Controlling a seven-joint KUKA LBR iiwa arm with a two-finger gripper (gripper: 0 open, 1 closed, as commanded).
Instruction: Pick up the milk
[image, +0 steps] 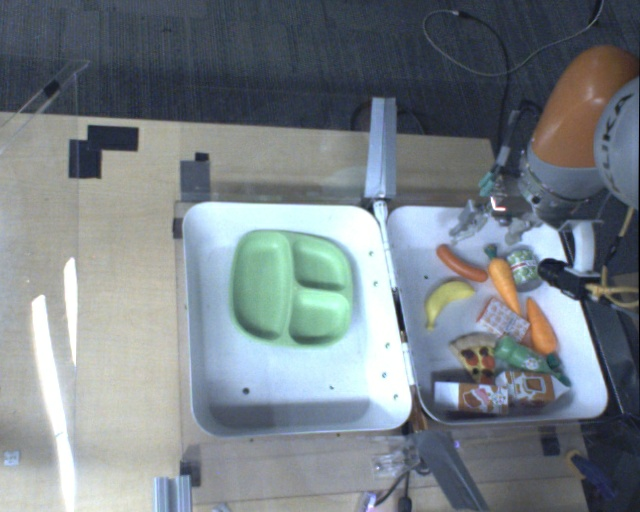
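The milk (497, 391) lies on its side along the near wall of the right bin (410, 300), a brown and white carton whose print is too small to read. Everything else is placed from it. Just behind it, toward the far wall, sit a pizza slice (470, 352) and a green bottle-shaped toy (527, 356), the latter partly overlapping the carton's right end. Further back are a small checked packet (502, 318), an orange carrot (541, 326) to its right, a second carrot (504, 286), a banana (447, 297), a reddish sausage-like piece (462, 262) and a small round tin (521, 266) whose label cannot be made out.

The end effector (492, 212) hangs over the bin's far edge, well apart from the milk, with nothing between its fingers; its metal fingertips look spread, though glare and blur make them hard to separate. The arm (590, 115) behind it is cut off at the picture's right side.

Left of the milk, across the divider, the left bin (200, 300) holds a green sectioned plate (292, 286). Both bins rest on the pale worktop (100, 300).
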